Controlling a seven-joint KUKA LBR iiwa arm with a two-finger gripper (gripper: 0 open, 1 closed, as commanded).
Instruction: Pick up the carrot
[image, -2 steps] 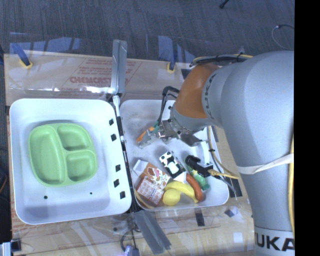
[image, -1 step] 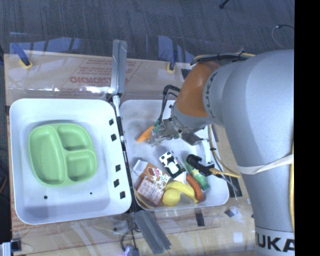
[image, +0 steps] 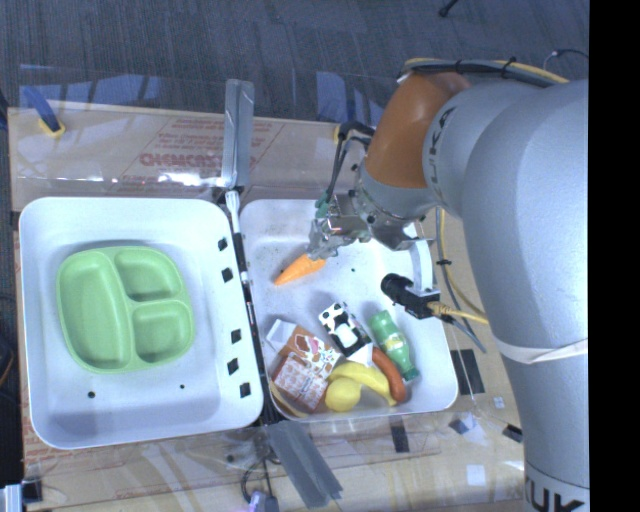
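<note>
Metal-grey, the end effector (image: 327, 240) hangs low in the right bin (image: 262, 222), toward that bin's 11 o'clock area, its tip right at the thick end of the carrot (image: 299, 269). Whether its fingers are spread or pressed together I cannot tell; they blur into the white floor of the bin, and whether the carrot sits between them is not clear either. The orange carrot lies flat on the bin floor, thick end pointing to about 2 o'clock toward the end effector, thin tip pointing to about 8 o'clock toward the divider (image: 236, 290) between the bins.

From the end effector at 2 o'clock rises the wrist, with its orange band (image: 403, 130), and behind that the broad grey arm (image: 520, 230) fills the right of the view. A black fitting (image: 405, 294) with a cable sits at 4 o'clock from the carrot, over the bin's right half.

At 5 o'clock from the carrot, in the near part of the right bin, a cluster of items lies close together: a black-and-white cow-patterned carton (image: 343, 329), a green bottle (image: 392, 343) just right of it, a red sausage-like piece (image: 391, 374) beneath the bottle, a yellow banana (image: 352, 385), and a brown printed snack packet (image: 303, 369) at the cluster's left.

At 9 o'clock, across the divider, the left bin (image: 60, 410) holds a pale green divided tray (image: 124, 308) with three compartments. Both bins rest on the table (image: 120, 140), which shows a clear sheet with red lettering at 12 o'clock.
</note>
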